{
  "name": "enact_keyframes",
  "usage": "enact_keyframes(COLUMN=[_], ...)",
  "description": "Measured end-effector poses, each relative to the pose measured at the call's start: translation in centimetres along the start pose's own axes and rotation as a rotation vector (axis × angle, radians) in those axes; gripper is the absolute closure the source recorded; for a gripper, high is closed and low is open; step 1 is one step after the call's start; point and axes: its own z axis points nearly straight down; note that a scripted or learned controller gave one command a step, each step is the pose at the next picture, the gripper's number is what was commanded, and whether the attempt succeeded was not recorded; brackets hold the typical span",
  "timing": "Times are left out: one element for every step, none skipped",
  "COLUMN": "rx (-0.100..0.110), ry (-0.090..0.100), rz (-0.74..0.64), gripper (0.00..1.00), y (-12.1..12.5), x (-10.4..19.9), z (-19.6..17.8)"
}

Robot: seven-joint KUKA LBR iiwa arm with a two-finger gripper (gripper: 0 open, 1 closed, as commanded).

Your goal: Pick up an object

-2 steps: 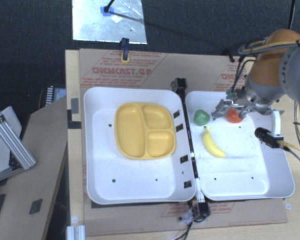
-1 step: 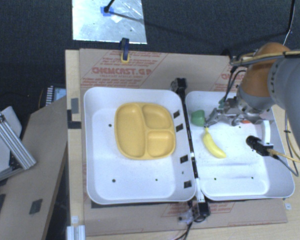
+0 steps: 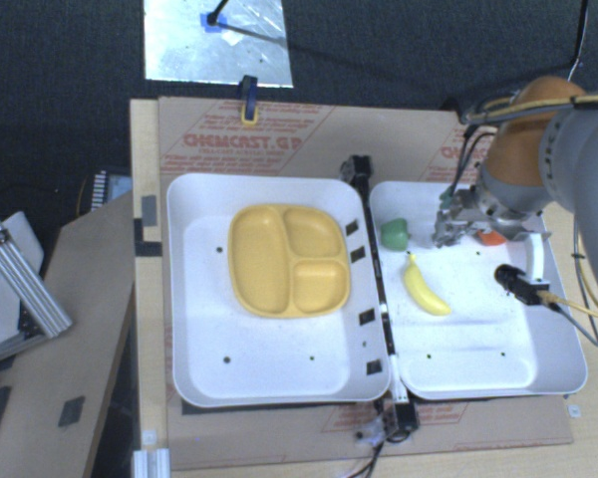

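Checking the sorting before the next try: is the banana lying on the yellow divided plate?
No, the banana lies on the floor of the right bin, while the yellow divided plate sits in the left bin.

Smooth matt plastic is seen in the yellow divided plate (image 3: pixel 287 260), glossier plastic in the banana (image 3: pixel 425 289), and brushed metal in the tool (image 3: pixel 450 229).

Well to the left of your gripper (image 3: pixel 448 232), you see a yellow plate (image 3: pixel 289 260) in the left bin (image 3: pixel 194 366). The bin rests on cardboard (image 3: pixel 249 137), and a foil sheet (image 3: pixel 179 38) lies beyond.
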Motion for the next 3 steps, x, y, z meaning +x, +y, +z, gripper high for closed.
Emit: enact_keyframes(rx=[-0.004, -0.004, -0.003], ry=[0.0, 0.0, 0.0], rz=[-0.005, -0.006, -0.006], gripper=[1.0, 1.0, 1.0], y=[0.2, 1.2, 1.4], x=[0.6, 1.3, 1.2], z=[-6.4, -11.8, -16.8])
